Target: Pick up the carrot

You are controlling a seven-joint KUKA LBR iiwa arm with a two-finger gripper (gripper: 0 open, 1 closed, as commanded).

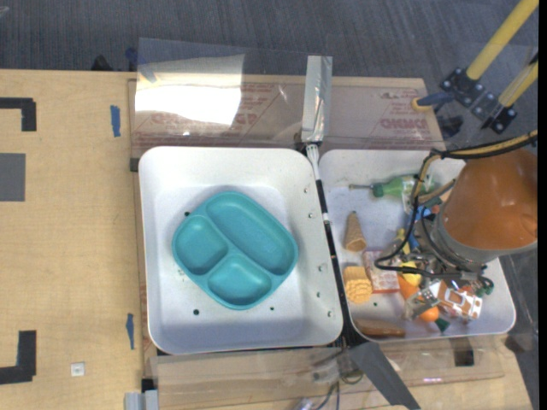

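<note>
The carrot (411, 284) seems to be the small orange piece low in the right bin (506, 314), half hidden under cables; a second orange bit with a green end (436, 316) lies just below it. The arm's orange band (496, 203) hangs over this bin, and my gripper (427, 290) is down among the toys, right beside the orange pieces. The wrist and wires cover the gripper, and I see nothing clearly held.
The right bin also holds an ice-cream cone (353, 231), a green item (395, 186), a yellow corn-like piece (357, 285), a brown sausage (382, 330) and a white-red box (460, 301). A teal divided plate (235, 248) lies in the left bin (162, 186).
</note>
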